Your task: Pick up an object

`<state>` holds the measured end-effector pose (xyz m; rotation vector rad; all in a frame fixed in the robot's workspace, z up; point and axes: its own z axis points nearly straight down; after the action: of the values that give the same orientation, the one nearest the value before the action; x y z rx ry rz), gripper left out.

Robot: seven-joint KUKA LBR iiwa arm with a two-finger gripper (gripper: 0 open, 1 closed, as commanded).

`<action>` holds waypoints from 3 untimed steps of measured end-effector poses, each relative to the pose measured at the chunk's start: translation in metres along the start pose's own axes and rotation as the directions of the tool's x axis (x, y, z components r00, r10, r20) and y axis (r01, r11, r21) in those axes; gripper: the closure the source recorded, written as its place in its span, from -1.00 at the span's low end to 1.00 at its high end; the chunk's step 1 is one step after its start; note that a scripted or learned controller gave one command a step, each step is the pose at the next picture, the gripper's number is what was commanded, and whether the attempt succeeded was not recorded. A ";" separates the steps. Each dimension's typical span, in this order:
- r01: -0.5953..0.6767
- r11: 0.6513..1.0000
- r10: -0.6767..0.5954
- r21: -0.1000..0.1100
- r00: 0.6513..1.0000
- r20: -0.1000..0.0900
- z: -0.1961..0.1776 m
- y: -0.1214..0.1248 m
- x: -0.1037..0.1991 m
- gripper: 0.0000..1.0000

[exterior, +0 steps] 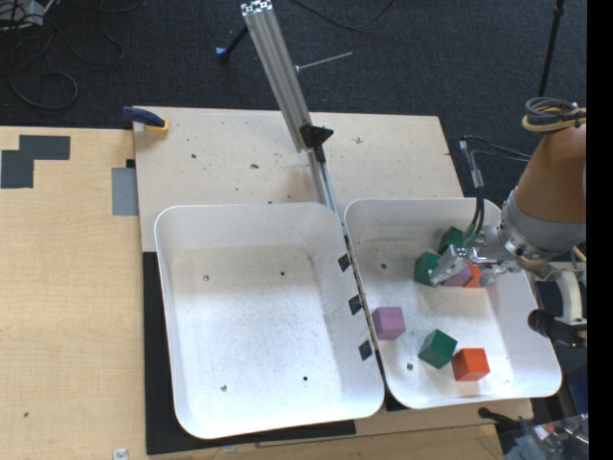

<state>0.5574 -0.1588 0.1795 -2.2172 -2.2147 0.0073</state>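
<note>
My gripper (pixel 450 270) is low in the right bin (pixel 522 377), in its upper middle part. It sits among a tight cluster of blocks: a green block (pixel 425 267) on its left, another green block (pixel 453 239) behind it, and a purple and orange piece (pixel 469 277) right under it. The gripper hides part of that cluster. Lower in the same bin three blocks lie apart from it: a purple cube (pixel 388 321), a green cube (pixel 438 348) and an orange cube (pixel 470 363).
The left bin (pixel 192 247) stands beside the right one, with a divider and black clips (pixel 354 303) between them. A slanted metal rail (pixel 283 75) rises behind the bins. The arm's orange band (pixel 560 175) hangs over the right bin's right edge.
</note>
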 end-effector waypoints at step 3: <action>0.002 1.000 -0.002 -0.012 1.000 0.002 -0.022 0.003 0.005 1.00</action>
<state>0.5605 -0.1543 0.2015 -2.2214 -2.2244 -0.0030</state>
